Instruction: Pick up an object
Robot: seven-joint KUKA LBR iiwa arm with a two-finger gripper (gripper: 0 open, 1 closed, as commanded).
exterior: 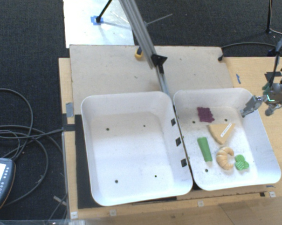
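The gripper sits at about three o'clock in the view, over the upper right rim of the right bin; two grey prongs show there, one reaching down-left toward the bin and the other to its right. They look spread apart with nothing between them.

All the objects lie in the right bin. A purple bunch of grapes lies near the bin's twelve o'clock. Just below it, toward the centre, is a tan wedge with a pale label on top. At the bin's nine o'clock side a green cylinder lies lengthwise, close to the wall shared with the other bin. Toward five o'clock a croissant rests, with a small green ridged piece touching or just beside its right end.

The left bin shows its white floor with a few small dark dots.
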